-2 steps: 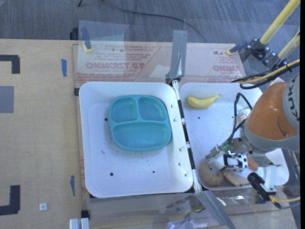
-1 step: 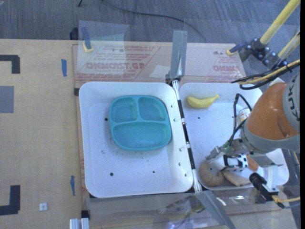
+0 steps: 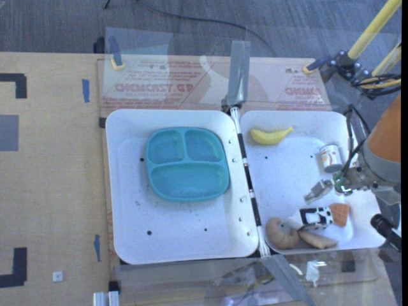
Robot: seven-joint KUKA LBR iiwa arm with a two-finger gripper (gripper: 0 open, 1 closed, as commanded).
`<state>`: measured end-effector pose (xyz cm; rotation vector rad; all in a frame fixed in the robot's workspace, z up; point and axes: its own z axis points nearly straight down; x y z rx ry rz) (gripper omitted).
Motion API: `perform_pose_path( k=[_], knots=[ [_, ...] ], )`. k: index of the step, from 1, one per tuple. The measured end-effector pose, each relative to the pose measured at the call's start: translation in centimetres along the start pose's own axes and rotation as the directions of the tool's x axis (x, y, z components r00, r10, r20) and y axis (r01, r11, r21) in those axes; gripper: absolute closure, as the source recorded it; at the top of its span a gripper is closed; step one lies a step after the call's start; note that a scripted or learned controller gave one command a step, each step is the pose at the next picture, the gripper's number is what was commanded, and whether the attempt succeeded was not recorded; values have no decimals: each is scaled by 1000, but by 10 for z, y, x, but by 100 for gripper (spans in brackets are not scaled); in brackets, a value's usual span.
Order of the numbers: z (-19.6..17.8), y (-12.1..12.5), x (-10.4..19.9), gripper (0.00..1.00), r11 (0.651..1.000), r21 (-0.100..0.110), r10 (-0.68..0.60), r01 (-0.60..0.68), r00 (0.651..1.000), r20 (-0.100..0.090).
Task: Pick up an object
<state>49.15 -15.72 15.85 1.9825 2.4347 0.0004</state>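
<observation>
Presently we find the gripper (image 3: 320, 190) low in the right bin (image 3: 287, 171), though we cannot tell how it is set. Near it lie a black-and-white item (image 3: 316, 217), orange piece (image 3: 340, 213), can (image 3: 329, 157) and banana (image 3: 270, 134).

Grey carpet floor (image 3: 57, 11), black cable (image 3: 185, 19), wooden benchtop (image 3: 48, 171).

Grey arm (image 3: 386, 171) with orange band, black cables, metallic gripper (image 3: 322, 189)
</observation>
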Motion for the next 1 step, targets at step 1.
perform_pose_path(
  k=[1],
  knots=[
    [66,59,-22,0,985,-1,-172,172,985,0]
  ],
)
